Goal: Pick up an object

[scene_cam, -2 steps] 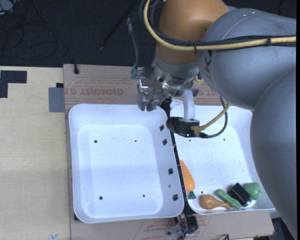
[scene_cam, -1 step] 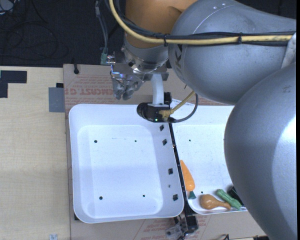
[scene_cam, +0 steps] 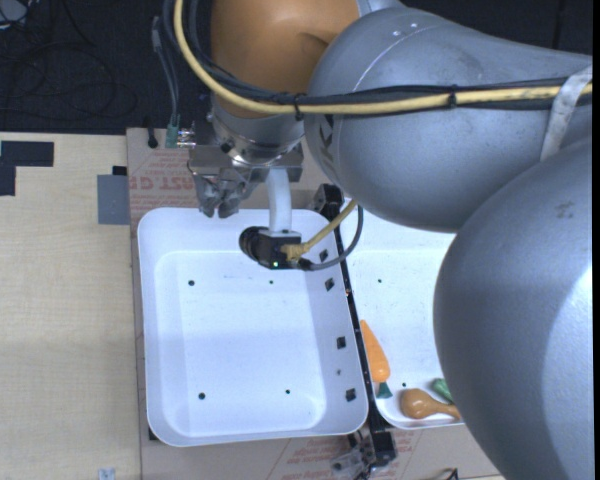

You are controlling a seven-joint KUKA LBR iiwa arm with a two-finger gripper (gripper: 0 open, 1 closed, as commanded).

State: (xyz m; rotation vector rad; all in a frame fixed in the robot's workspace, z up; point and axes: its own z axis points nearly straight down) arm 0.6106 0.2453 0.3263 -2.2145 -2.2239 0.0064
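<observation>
Three small objects, an orange carrot-like piece (scene_cam: 375,353) among them, lie in the right bin (scene_cam: 405,278); gripper (scene_cam: 220,200), empty, finger state unclear, hangs over left bin's (scene_cam: 245,348) far rim—approach stage, must cross right.

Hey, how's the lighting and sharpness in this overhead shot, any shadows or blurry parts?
Camera view: even light; a soft bluish shadow falls across the left bin; the arm looms large, close and slightly soft; the carrot reads clearly; the background behind the bench is dark.
</observation>
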